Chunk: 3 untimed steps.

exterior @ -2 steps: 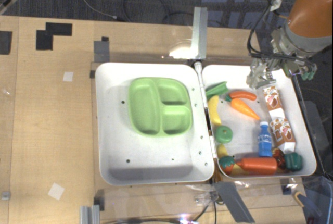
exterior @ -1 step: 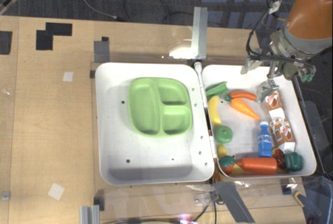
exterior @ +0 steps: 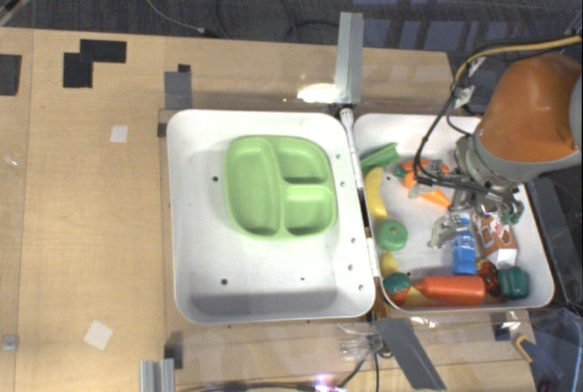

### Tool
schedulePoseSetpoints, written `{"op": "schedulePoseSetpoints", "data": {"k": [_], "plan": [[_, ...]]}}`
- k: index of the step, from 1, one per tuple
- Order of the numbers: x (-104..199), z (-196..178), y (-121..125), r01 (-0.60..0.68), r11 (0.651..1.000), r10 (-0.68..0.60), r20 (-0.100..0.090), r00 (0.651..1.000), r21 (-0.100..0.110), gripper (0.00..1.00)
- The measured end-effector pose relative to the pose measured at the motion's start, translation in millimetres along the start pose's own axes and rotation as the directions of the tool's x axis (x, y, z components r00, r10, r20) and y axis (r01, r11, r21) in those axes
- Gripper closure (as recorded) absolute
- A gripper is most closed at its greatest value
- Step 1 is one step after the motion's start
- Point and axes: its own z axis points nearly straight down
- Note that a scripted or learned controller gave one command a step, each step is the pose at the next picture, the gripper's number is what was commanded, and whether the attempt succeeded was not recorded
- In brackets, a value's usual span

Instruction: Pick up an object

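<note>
My claw (exterior: 453, 226), its state impossible to tell, hangs over the right bin's (exterior: 545, 276) crowded near edge, so it may snag the blue toy (exterior: 465, 255) or the brown pack (exterior: 496, 238) together.

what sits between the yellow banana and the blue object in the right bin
In the camera view, a green round piece lies on the bin floor between the yellow banana and the blue object, nearer the banana. The rest of that stretch is bare white floor.

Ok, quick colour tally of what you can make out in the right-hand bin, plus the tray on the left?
Green: 4 (divided tray, long piece, round piece, block)
Yellow: 1 (banana)
Orange or red: 2 (carrot, long piece)
Blue: 1 (small item)
Total: 8; others are hidden or unclear.
</note>
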Motion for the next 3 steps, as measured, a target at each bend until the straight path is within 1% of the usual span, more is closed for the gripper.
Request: {"op": "schedulePoseSetpoints", "data": {"k": [1, 2, 3], "plan": [[17.3, 54.8, -59.5, -0.074, 0.997, 0.073, 0.015, 0.997, 0.006, 0.0], [-73.3, 56.1, -46.6, 0.085, 0.996, -0.086, 0.006, 0.996, 0.006, 0.0], [-11.3, 55.4, -77.5, -0.047, 0.999, 0.047, 0.012, 0.999, 0.006, 0.0]]}}
